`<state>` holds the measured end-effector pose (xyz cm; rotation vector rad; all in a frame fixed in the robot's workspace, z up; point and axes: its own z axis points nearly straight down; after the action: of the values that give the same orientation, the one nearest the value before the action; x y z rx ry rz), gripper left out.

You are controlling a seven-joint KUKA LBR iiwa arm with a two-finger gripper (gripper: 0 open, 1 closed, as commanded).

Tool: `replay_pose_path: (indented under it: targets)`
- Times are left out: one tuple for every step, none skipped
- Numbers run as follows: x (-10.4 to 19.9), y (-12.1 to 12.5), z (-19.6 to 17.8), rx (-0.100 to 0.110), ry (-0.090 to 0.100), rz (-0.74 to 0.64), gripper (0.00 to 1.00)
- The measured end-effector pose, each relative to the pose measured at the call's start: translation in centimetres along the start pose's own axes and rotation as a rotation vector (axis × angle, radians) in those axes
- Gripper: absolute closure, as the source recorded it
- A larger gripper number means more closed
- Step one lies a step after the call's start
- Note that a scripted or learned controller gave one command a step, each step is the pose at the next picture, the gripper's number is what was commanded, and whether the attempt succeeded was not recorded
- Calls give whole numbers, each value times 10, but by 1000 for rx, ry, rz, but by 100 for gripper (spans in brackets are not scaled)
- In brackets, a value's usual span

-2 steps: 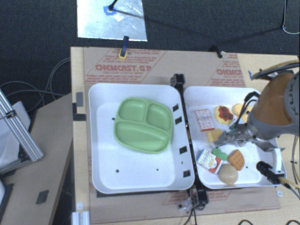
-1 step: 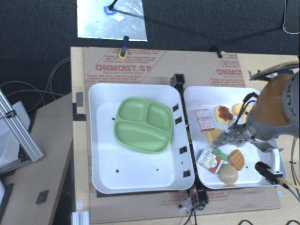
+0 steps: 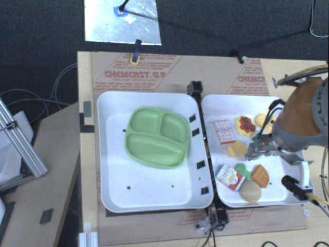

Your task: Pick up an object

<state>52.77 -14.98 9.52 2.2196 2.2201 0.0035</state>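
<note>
Gripper: the gripper [image 3: 255, 151] sits low in the right bin [image 3: 216, 107], among the toy food; whether it is wide, narrow or holding anything cannot be told from this slant.
Nearest object: a yellow wedge [image 3: 236, 149] lies just beside it, toward the divider.
Below it: an orange waffle piece [image 3: 260, 176], a green bit [image 3: 240, 168] and a beige round [image 3: 250, 191] cluster close together.
Further out: a small carton [image 3: 229, 176] rests near the bin's front; a pink card [image 3: 223, 131] and a red-and-yellow piece [image 3: 245, 125] lie toward the back.
Far side: a green divided plate [image 3: 157, 137] sits in the left bin [image 3: 110, 153], well apart.
Risk: the pieces crowd together, so a closing grasp may, in all likelihood, pinch two at once or nudge the wedge aside and come up with nothing.
</note>
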Motion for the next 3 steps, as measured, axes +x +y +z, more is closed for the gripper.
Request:
replay_pose_path:
  targets:
    - [6,5,-58,1,-1,-4,100]
    - [-1,3,-103,0,-1,-3,100]
    - [-1,4,-130,0,-1,-4,100]
